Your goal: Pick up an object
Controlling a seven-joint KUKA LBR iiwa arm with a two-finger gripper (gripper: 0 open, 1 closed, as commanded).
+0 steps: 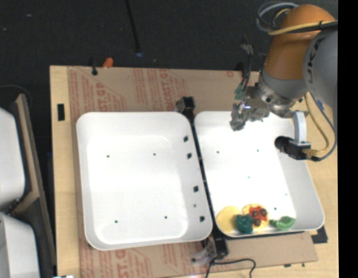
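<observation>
My gripper [238, 122] hangs over the far edge of the right bin [254, 161], near its back left corner, with nothing seen between its fingers. Small objects lie clustered along the right bin's near edge: a yellow flat piece [227, 217], a teal piece [244, 224], a red and dark piece [258, 213] and a green piece [282, 222]. The gripper is far from that cluster, at the opposite end of the bin.
The left bin [138, 178] sits beside the right one, with black clips [194, 172] along the divide between them. Both bins rest on a cardboard sheet [132, 88]. A black fitting with a cable [292, 146] hangs off the arm over the right bin's right side.
</observation>
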